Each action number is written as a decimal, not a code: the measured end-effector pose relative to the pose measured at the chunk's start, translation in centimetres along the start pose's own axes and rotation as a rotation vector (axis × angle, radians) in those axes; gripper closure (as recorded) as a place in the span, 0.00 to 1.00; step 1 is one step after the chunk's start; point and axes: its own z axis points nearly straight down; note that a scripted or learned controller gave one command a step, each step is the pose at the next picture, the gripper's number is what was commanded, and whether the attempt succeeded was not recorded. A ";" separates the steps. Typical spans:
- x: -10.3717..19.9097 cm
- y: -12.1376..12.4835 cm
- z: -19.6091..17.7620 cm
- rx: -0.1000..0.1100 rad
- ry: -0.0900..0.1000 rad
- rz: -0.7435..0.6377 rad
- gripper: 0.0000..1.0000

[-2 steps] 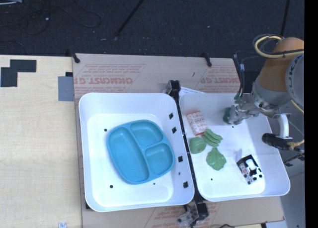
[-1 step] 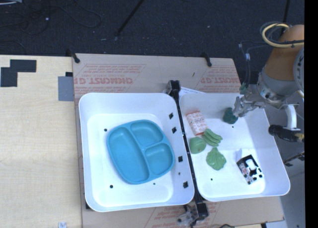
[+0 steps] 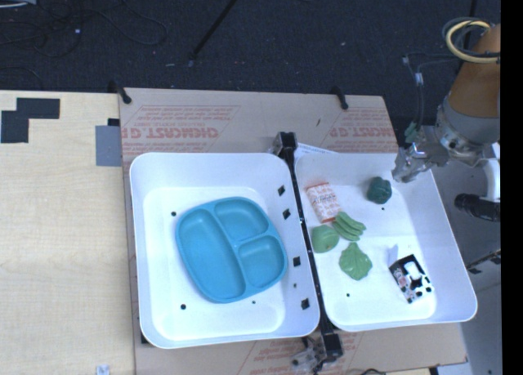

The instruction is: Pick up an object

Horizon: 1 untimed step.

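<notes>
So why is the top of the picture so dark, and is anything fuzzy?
Camera view: the floor behind the bench is dim, while the two shallow white plastic bins are brightly lit, almost washed out. The blue divided plastic tray looks sharp with a soft shadow below it. The arm's metal pincer at the right bin's edge is slightly blurred, and the small dark green lump lacks detail.

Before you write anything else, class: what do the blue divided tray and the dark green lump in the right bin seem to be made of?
Blue tray: probably moulded plastic, smooth and slightly glossy, uniform colour with rounded compartment ridges. Dark green lump: possibly soft rubber or foam, matte and dull, with an irregular rounded outline; too small to tell for sure.
</notes>
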 end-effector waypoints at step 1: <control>5.5 -0.7 -1.4 0.004 0.003 -0.003 1.00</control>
